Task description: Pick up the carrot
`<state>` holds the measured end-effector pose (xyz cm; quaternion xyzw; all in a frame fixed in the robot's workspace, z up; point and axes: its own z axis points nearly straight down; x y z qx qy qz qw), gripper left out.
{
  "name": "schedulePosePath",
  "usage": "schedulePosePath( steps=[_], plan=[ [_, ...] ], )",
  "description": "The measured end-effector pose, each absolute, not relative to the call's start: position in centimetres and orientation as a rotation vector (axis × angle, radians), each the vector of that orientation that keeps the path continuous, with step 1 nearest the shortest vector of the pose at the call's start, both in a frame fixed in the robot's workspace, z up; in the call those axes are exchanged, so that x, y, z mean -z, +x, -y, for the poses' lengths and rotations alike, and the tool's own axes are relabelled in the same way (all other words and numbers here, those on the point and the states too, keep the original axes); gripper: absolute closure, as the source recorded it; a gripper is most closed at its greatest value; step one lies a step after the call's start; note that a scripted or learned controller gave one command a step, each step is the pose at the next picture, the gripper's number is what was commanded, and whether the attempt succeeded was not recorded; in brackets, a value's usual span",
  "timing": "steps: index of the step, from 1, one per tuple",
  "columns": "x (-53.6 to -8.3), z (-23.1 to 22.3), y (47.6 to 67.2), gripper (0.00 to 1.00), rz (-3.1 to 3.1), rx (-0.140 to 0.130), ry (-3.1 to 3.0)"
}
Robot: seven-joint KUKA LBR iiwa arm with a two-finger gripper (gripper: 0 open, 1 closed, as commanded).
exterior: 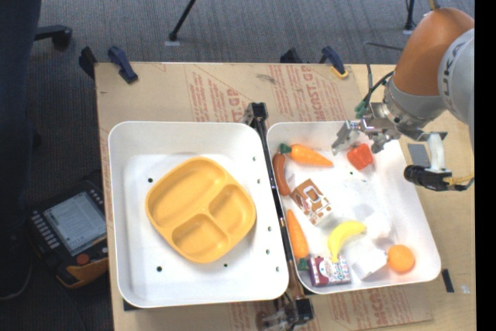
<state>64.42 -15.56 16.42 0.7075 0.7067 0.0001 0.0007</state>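
Carrot, orange tapered plastic with green top [310, 156], lies free at the far left of the right white bin [422, 240], just left of the end effector [361, 139], whose finger state cannot be told; judged ungrasped.

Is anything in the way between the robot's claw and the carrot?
Nothing visible blocks it. The gripper hangs over the top of the right bin, and the carrot lies just left of it with bare bin floor between. A small red-orange object sits right under the gripper, off to the carrot's right.
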Motion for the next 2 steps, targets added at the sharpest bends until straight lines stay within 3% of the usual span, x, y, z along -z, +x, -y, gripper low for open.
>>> schedulePosePath(
  steps=[1, 2],
  plan=[
    [-9.1, 8.1, 64.3, 0.0, -2.227, 0.003, 2.222],
    [-15.1, 15.5, 64.4, 0.0, -2.219, 0.0, 2.222]
  ],
)
